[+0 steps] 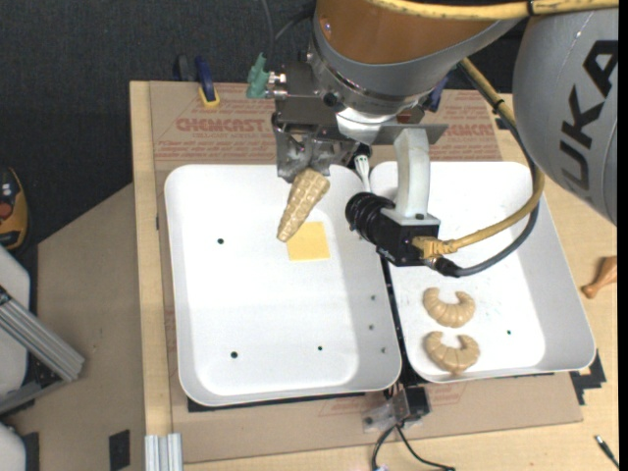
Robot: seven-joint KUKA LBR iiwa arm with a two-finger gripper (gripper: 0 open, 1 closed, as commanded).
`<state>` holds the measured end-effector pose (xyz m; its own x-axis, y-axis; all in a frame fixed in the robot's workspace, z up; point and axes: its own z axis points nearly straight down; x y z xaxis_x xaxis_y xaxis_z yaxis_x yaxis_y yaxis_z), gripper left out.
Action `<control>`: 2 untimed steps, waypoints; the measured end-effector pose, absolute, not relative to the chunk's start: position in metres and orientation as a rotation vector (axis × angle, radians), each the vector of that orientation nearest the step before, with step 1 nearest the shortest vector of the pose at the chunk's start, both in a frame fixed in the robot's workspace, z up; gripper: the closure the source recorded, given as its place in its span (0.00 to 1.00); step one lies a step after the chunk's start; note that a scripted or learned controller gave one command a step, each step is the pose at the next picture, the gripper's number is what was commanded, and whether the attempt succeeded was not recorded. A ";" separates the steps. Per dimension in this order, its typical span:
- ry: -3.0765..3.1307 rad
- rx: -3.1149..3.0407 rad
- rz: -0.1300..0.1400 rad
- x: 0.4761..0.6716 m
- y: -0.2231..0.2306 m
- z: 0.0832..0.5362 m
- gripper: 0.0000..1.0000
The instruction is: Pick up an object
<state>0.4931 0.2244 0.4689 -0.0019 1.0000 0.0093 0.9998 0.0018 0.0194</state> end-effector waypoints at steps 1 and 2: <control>2.224 2.226 -0.023 0.477 0.224 0.333 1.00; 2.221 2.217 0.015 0.480 0.225 0.441 1.00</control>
